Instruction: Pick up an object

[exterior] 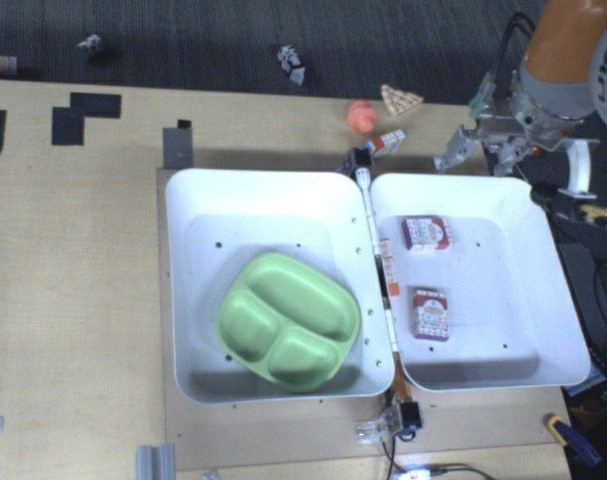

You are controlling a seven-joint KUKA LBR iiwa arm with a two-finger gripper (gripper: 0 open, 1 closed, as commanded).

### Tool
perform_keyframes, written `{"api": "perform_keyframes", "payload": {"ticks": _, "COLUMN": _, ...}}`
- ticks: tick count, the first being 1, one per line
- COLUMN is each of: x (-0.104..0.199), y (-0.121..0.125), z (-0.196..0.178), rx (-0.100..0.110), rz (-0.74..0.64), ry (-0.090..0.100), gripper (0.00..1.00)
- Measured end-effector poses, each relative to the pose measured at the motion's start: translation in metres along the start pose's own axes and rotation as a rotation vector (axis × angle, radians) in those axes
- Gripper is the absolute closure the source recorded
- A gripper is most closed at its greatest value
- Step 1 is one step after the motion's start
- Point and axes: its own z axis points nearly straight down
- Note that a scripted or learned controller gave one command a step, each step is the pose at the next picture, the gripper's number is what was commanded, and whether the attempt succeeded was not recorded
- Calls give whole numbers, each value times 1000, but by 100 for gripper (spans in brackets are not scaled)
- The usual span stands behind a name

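Packets [426, 234] lay untouched in the right bin [543, 368] while my gripper [488, 150] hung above its far rim, fingers spread and holding nothing, so I judged picking not begun.

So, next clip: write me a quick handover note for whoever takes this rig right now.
Gripper: above the bench past the right bin's far edge, nothing seen between its fingers; open or shut cannot be told.
Things: left bin holds a green tray, tilted against the near wall. Right bin holds two small red packets, far packet and near packet, lying flat and apart.
Done: nothing picked yet.
Left: move the arm over a bin, come down on one thing, grasp and lift. The packets are closest to the arm and probably the easier try.
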Motion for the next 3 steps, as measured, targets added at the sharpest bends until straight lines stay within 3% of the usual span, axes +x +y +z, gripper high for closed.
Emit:
{"api": "perform_keyframes", "payload": {"ticks": 1, "x": 0, "y": 0, "z": 0, "rx": 0, "rz": 0, "ry": 0, "gripper": 0}}
{"api": "perform_keyframes", "payload": {"ticks": 2, "x": 2, "y": -55, "z": 153, "rx": 7, "rz": 3, "ry": 1, "gripper": 0}}
{"api": "perform_keyframes", "payload": {"ticks": 3, "x": 2, "y": -51, "z": 139, "rx": -4, "rz": 1, "ry": 0, "gripper": 100}}
